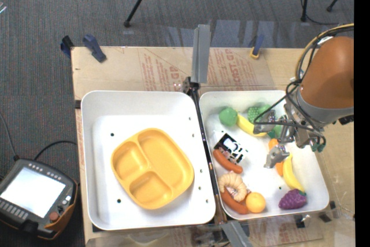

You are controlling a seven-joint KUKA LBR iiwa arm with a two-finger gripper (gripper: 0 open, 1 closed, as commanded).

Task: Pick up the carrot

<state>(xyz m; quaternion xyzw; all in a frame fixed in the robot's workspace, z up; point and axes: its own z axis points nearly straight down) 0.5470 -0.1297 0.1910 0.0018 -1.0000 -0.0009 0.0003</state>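
Note:
The carrot (280, 169) is an orange piece in the right bin (263, 94), mostly covered by the gripper, with its ends showing above and below it. My gripper (276, 156) hangs directly over the carrot, low in the bin, below the grey wrist and the orange band. Whether it touches the carrot is hidden. A yellow banana (292, 174) lies just right of the carrot.
Around it in the right bin lie purple grapes (293, 199), an orange fruit (255, 202), a croissant (233, 184), two sausages (227, 162), a black-and-white card (231, 146) and green vegetables (228, 117). The left bin (95, 124) holds a yellow divided plate (151, 168).

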